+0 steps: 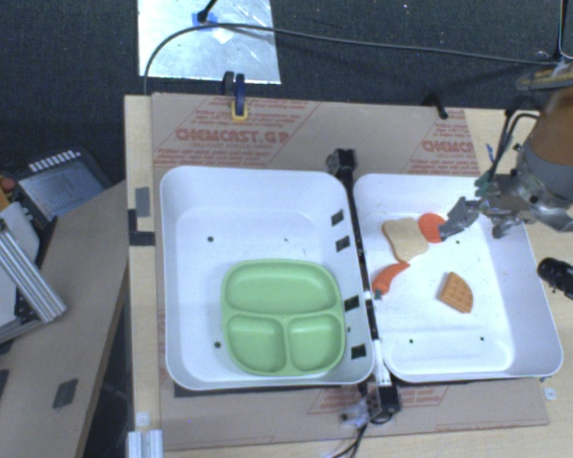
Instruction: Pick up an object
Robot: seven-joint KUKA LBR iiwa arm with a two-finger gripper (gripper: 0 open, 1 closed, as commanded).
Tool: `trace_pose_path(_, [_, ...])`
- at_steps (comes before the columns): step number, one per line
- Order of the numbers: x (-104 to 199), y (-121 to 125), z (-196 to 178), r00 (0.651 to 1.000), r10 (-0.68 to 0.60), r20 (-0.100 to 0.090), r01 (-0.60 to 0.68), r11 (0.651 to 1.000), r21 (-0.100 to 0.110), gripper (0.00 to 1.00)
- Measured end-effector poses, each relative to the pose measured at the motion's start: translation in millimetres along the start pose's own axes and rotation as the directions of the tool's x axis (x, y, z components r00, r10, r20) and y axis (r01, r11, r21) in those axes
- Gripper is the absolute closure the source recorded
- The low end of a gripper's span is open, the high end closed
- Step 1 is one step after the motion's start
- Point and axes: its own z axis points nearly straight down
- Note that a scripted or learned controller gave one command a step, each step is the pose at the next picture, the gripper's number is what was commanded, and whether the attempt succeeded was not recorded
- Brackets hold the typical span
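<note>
In the right bin [516, 351] lie a tan bread slice [404, 239], a red-orange round piece [432, 225] touching its upper right corner, a red-orange wedge [390, 277] by the divider, and a brown waffle-like wedge [456, 292]. My gripper [478, 221] hangs over the bin's upper right part. It is open, with nothing between its fingers. Its left finger [457, 218] stands just right of the red-orange round piece.
The left bin [186, 256] holds a green divided plate [282, 315] at its front. A black divider [355, 256] runs between the bins. The grey arm with its orange band [562, 136] comes in from the right edge.
</note>
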Motion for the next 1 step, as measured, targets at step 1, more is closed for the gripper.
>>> trace_pose_path(1, [0.0,1.6,-3.7,1.0,-0.001,0.001,0.001,1.0,-0.007,0.0])
